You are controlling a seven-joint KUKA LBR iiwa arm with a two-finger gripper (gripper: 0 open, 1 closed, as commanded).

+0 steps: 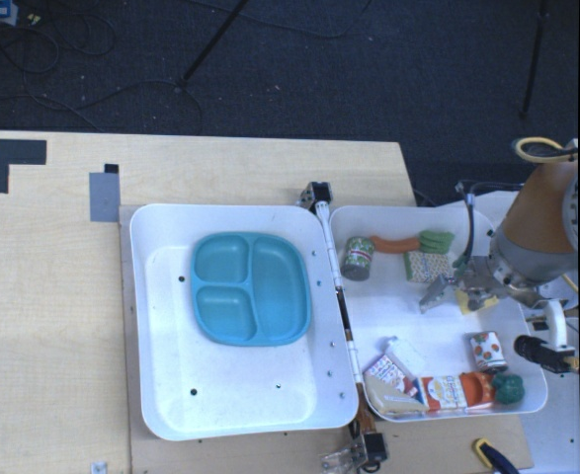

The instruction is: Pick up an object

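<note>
My gripper [438,292] hangs low over the upper middle of the right bin [438,339], and the grey arm with its orange band [541,210] reaches in from the right. Just beyond the gripper lies a small patterned packet [426,266]. Behind that is an orange carrot with a green top [413,243]. A small can [357,257] lies to the left of both. A yellow piece [470,302] shows right beside the gripper, partly hidden by it. I see nothing held in the gripper.
Along the right bin's front lie a white packet [388,371], an orange carton [453,391], a green toy [508,388] and a small spotted box [485,349]. The left bin [161,363] holds a blue divided plate [250,289]. A ridge [334,294] separates the bins.
</note>
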